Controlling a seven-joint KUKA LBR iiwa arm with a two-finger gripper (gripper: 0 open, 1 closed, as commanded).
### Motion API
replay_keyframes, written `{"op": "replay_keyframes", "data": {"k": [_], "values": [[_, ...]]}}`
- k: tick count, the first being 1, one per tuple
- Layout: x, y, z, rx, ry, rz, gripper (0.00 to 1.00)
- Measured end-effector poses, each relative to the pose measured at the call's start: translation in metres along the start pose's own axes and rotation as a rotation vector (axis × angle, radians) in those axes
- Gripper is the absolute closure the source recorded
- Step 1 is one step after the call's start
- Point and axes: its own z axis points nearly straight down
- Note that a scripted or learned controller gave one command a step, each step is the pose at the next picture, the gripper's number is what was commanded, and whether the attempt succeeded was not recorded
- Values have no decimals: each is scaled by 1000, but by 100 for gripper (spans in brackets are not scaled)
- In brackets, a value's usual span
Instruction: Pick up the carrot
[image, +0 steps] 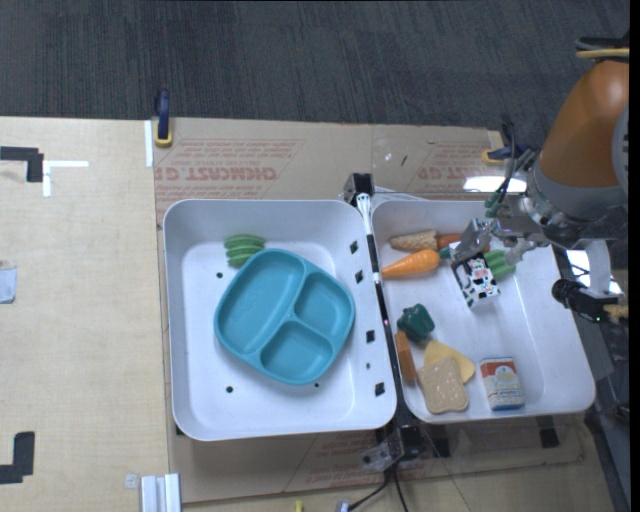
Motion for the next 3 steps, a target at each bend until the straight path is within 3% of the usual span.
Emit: {"op": "replay_keyframes", "data": {"k": [1,2,3], "values": [[50,-74,17,1,0,11,0],[7,-105,117,-6,1,122,0],[23,-79,118,1,1,455,0]]}}
